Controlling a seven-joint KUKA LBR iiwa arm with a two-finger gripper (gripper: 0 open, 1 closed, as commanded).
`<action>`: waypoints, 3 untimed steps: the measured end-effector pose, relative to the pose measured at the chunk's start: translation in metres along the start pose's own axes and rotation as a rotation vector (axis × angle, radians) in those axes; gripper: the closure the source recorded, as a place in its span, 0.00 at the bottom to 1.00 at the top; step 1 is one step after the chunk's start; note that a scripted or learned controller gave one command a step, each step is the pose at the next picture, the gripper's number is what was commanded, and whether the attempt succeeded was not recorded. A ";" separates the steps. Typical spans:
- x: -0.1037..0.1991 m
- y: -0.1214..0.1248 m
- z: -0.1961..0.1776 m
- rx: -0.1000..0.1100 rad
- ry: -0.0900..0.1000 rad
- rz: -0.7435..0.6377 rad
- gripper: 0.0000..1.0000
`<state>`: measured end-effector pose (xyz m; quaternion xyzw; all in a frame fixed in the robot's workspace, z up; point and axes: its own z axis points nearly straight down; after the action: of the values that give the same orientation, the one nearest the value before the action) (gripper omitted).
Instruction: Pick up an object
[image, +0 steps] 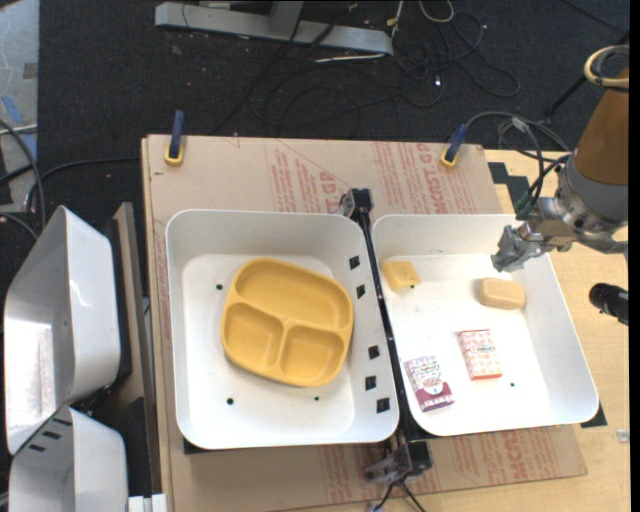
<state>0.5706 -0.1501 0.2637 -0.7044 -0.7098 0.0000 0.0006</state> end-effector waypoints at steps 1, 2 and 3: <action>0.050 -0.002 -0.002 0.000 0.001 -0.001 1.00; 0.114 0.001 0.005 -0.001 0.001 -0.002 1.00; 0.161 -0.003 0.020 0.001 0.000 0.000 1.00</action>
<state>0.5661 0.0113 0.2436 -0.7043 -0.7099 0.0004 0.0010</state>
